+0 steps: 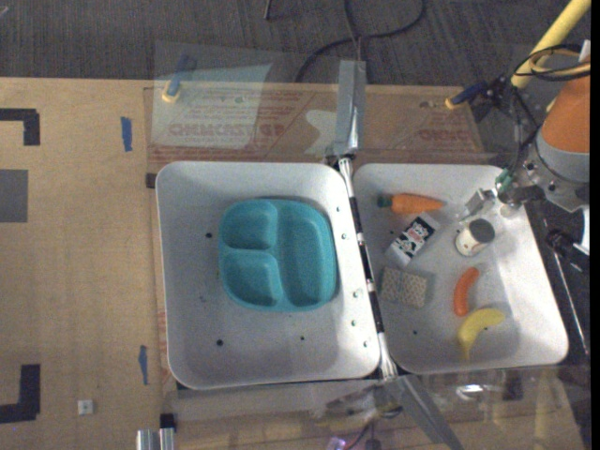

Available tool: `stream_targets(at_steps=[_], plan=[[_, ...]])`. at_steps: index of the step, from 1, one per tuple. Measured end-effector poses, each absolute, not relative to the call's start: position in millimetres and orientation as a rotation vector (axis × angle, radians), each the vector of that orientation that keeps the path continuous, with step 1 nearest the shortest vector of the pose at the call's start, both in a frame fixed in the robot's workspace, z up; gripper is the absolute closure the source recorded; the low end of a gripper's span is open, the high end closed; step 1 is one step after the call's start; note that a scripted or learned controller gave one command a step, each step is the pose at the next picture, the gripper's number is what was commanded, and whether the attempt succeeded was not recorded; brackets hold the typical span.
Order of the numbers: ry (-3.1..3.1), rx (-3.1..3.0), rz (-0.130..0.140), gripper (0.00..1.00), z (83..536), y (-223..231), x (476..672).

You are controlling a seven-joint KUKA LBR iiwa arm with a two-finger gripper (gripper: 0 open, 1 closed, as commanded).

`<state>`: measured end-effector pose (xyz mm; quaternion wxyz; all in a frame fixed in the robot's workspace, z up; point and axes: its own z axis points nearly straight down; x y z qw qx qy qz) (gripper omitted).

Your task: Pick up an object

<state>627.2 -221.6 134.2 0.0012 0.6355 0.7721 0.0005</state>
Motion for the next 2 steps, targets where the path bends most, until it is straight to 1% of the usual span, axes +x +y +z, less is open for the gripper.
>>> stream_targets(at_steps=[1,2], plan=[[2.422,1.989,0.006,0.00,88,-192,544.2],[2.408,1.991,0.008,1.00,100,-197,545.1]])
